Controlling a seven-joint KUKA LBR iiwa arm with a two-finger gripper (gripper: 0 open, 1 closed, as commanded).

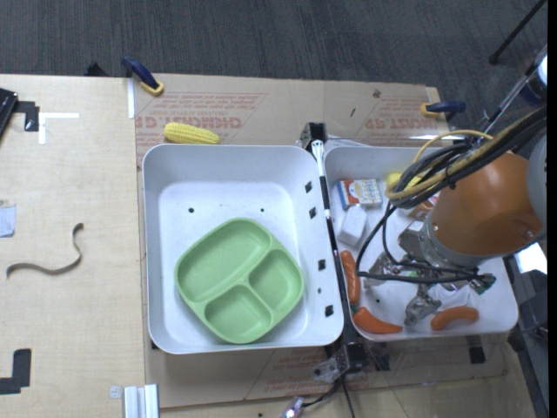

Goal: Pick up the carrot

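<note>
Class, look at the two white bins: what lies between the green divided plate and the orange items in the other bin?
In the camera view, the bins' adjoining walls separate the green plate from the orange items; left bin floor around the plate is bare.

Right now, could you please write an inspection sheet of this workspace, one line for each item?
Surface: bench with cardboard under two white bins; left bin, right bin.
Job's things: orange carrot-like pieces in the right bin, one by its left wall, one near the front, one at the front right; which is the carrot, cannot tell.
Clutter: green divided plate in the left bin; corn cob on the cardboard; small packets in the right bin.
Grippers: gripper low in the right bin.
Cables: yellow and black cables on the arm.
Surroundings: dark floor.
</note>
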